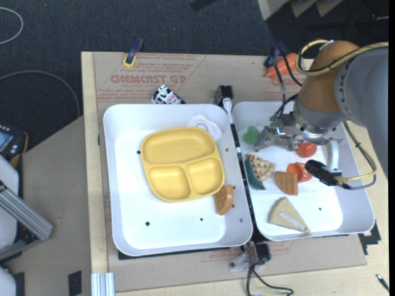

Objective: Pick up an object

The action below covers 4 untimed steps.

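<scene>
Bins sit side by side on the table [92, 165]. The left bin [123, 184] holds a yellow divided tray [182, 162]. A white ring [207, 127] touches the tray's upper right corner, and a brown pastry piece [224, 199] rests against its lower right corner.

Across the divide, the right bin [336, 217] carries the likelier targets. A green piece [251, 134] lies near its top left, with a pizza slice [259, 168] below it. Further right are a tan cracker [286, 182], a red piece [300, 171] just beside it, an orange-red piece [307, 148] higher up, and a pale wedge [288, 216] toward the front.

The gripper [276, 142] hangs low over this bin, between the green piece and the orange-red piece and just above the pizza slice. Its jaws look parted, with nothing between them.

The step in hand appears to be the approach: nothing is lifted and no grasp is made yet. The next move calls for settling on one of the near pieces, probably the green piece or the orange-red piece. The jaws must straddle it alone, go down close to the bin floor, close, and rise. The pieces lie near one another, so a jaw could land on a neighbour.
</scene>
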Available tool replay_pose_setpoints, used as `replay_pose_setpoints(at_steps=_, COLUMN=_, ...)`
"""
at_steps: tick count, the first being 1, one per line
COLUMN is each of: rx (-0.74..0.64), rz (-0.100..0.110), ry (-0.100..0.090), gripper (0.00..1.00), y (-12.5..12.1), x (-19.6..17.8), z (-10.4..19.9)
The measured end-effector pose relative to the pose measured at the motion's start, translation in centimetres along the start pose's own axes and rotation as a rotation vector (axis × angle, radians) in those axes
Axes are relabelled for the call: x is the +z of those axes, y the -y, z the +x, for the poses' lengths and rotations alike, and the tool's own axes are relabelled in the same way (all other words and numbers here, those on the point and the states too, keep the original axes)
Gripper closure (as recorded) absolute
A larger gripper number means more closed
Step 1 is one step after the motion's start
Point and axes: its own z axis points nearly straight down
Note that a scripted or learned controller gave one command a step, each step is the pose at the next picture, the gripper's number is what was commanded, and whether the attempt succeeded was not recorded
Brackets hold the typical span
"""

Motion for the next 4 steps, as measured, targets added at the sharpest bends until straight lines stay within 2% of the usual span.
replay_pose_setpoints(at_steps=1, rx=0.001, rz=-0.008, ry=0.002, gripper=1.00, y=-0.2, x=-1.4, z=0.0)
replay_pose_setpoints(at_steps=4, rx=-0.002, rz=-0.015, ry=0.004, gripper=1.00, y=-0.1, x=-14.7, z=0.2)
